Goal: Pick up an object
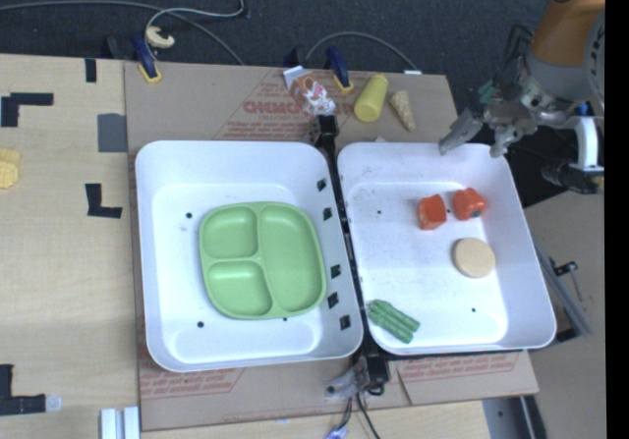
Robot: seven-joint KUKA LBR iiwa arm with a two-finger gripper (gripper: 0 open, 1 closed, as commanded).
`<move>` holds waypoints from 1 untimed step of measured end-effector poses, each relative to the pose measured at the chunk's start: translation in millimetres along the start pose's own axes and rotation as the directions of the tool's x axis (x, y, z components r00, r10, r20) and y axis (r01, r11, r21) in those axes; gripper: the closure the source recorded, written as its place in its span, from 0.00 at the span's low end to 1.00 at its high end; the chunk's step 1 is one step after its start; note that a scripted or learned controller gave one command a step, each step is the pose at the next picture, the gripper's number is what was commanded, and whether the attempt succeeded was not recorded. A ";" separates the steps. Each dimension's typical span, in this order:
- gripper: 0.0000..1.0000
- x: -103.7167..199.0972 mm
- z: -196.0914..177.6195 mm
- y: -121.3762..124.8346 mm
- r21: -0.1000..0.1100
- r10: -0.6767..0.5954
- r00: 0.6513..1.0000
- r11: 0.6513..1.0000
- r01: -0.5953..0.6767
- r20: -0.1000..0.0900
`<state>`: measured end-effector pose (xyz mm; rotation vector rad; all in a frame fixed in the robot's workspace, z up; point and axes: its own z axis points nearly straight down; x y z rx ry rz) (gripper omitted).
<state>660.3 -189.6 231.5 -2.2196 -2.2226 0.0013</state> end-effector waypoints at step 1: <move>0.00 -6.6 118.9 -38.2 -0.021 -0.002 1.000 1.000 0.002 0.006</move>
